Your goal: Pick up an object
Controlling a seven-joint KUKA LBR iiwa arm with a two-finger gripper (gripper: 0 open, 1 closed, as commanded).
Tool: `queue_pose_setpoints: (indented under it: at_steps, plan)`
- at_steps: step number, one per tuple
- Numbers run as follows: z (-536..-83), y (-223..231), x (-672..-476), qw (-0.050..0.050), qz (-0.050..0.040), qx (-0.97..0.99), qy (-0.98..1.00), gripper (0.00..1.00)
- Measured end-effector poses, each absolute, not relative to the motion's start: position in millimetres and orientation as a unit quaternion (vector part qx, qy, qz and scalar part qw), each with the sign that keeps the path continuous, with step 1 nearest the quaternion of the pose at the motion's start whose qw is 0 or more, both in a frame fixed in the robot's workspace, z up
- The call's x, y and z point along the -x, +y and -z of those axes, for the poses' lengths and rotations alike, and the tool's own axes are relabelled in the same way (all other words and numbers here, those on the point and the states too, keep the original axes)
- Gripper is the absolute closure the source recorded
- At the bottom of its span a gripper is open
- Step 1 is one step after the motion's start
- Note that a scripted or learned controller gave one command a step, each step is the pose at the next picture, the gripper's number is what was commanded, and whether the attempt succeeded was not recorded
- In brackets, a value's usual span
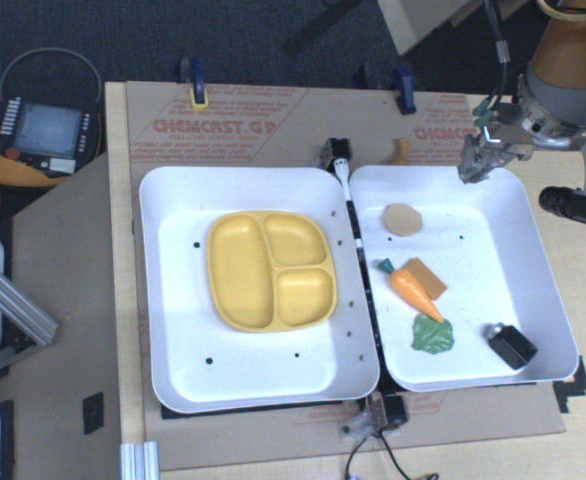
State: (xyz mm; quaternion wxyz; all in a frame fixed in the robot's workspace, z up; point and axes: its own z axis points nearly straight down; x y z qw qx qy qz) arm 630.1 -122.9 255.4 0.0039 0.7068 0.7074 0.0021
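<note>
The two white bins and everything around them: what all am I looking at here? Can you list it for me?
White bins: two, side by side on the bench.
Divided plate: one, yellow, three compartments, middle of the left bin.
Round flat piece: one, beige, upper part of the right bin.
Toy carrot: one, orange with a green tip, middle of the right bin, lying over a tan block.
Leafy piece: one, green, just below the carrot.
Black block: one, lower right corner of the right bin.
Handheld screen unit: one, dark, left of the bench.
Blue clamps: two, back edge of the board.
Robot arm: one, grey and orange, gripper above the right bin's back edge.
</note>
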Motion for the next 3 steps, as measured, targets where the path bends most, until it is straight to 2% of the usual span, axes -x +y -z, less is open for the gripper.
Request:
queue_pose_setpoints:
  at_steps: [1,2,3]
  plan:
    - [-241,-70,-625.9,-0.002,0.0002,-0.705,0.709,1.0]
    - [-237,-22,-618.6,-0.002,0.0007,-0.706,0.709,1.0]
    - [-242,27,-619.9,0.0,-0.0011,-0.705,0.709,1.0]
